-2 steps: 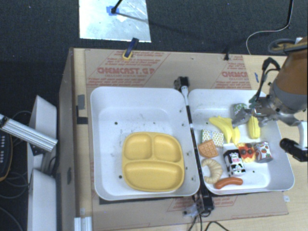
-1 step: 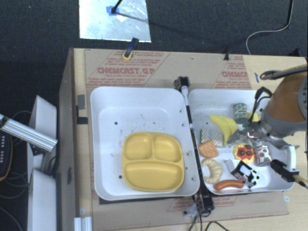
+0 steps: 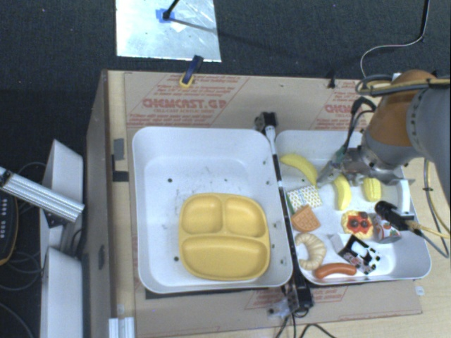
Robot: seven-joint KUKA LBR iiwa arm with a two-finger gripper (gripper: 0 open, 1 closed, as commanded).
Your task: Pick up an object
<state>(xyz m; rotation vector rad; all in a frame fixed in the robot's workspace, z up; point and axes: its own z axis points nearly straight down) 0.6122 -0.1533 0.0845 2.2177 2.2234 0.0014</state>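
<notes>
Tabletop (image 3: 211, 97): brown board printed with red lettering, carrying two shallow white plastic bins side by side.

Left bin (image 3: 151, 189): smooth, rounded corners. Holds one yellow divided plate (image 3: 224, 236), glossy, three compartments, lying toward 5 o'clock of the bin floor.

Right bin (image 3: 416, 259): holds a scatter of toy food.
- Curved yellow banana (image 3: 299, 166), at 10 o'clock.
- Small yellow banana-like piece (image 3: 342, 192), near centre.
- Stubby yellow corn-like piece (image 3: 371, 189), just beside it at 3 o'clock.
- Green-and-white checkered flat piece (image 3: 304, 197), with an orange textured wedge (image 3: 305, 219) touching it at 6 o'clock.
- Pale ring-shaped pastry (image 3: 309, 248), at 7 o'clock.
- Red sausage (image 3: 335, 271), along the 6 o'clock rim.
- Round orange-and-red piece (image 3: 356, 223), right of centre.
- Black-and-white patterned item (image 3: 358, 252), shape unclear.

Arm: grey with an orange band (image 3: 394, 122), entering from 3 o'clock. End effector (image 3: 345, 166) sits low over the right bin's 12 o'clock area, just above the small yellow pieces; whether its fingers are apart or together cannot be told, and nothing is seen between them.
</notes>
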